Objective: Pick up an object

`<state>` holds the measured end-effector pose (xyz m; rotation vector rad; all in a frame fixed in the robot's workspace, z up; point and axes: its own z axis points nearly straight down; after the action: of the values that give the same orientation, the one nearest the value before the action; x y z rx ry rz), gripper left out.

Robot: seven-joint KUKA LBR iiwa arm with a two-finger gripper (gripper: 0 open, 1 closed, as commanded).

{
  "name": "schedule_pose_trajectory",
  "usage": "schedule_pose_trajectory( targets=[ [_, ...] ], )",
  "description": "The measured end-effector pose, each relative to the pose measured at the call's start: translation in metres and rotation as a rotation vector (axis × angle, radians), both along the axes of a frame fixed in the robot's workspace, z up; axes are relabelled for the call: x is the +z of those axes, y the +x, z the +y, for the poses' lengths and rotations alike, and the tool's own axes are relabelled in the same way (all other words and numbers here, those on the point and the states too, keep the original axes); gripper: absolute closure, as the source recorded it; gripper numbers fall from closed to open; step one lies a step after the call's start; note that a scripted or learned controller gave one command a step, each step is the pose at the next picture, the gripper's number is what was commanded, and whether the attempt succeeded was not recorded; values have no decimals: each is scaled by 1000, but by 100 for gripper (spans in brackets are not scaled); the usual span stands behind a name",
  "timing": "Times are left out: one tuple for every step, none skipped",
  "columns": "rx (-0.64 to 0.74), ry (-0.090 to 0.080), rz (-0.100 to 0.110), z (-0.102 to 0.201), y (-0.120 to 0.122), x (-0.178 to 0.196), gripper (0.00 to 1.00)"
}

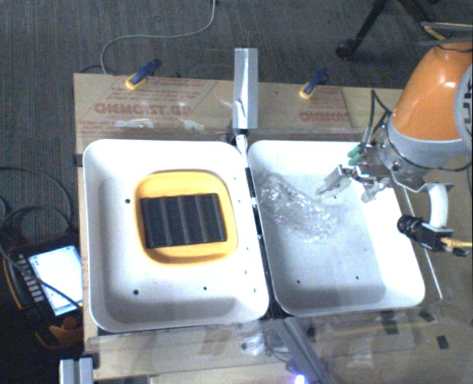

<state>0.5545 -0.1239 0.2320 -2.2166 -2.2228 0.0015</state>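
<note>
You see the rounded grey arm (428, 138) with its glossy orange band, a broad dome-shaped shell with a soft highlight on top. Below the orange shell sits a pale grey ring. The small metallic silver hand (350, 176) has a green fleck near its base. A thin dark cable loops up beside the wrist. A white curved bracket and a black cylindrical fitting with a yellowish tip hang under the arm.
</note>
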Motion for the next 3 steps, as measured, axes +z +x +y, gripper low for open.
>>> schedule_pose_trajectory(
  targets=[
    [-27,0,-1,-7,16,-13,0],
    [-69,-1,0,68,27,-3,0],
    [-140,-4,1,6,36,-50,0]
  ],
)
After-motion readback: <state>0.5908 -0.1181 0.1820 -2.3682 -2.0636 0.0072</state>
